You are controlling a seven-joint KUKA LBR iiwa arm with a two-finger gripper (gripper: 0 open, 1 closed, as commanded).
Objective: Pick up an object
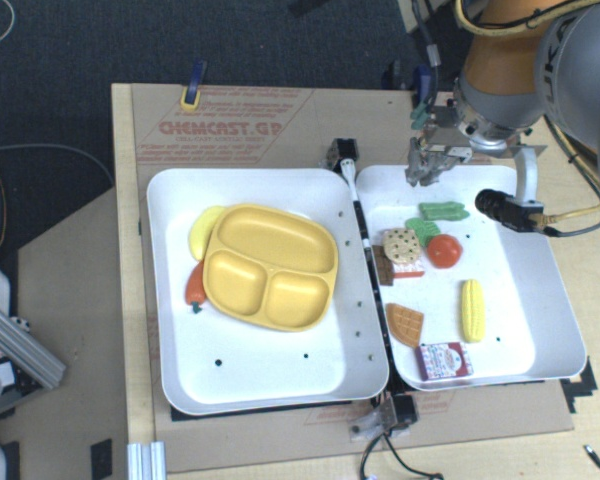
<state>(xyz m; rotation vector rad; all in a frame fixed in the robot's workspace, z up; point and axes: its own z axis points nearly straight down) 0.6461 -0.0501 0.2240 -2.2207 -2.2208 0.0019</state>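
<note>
Gripper (426,171) above right bin's (550,298) far-left corner, nothing visibly between fingers; opening unclear. Green toy (443,210) lies just beside. Risk: crowded tomato (443,252) and cookie (401,245) nudge a grab off.

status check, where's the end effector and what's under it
End effector above right bin's far edge. Green toy nearest, untouched. Nothing in the way.

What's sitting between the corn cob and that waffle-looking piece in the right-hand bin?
Nothing: in the camera view, the stretch of white bin floor between the corn cob and the waffle piece is bare. The red-and-white packet lies below that gap, nearer the front rim.
</note>
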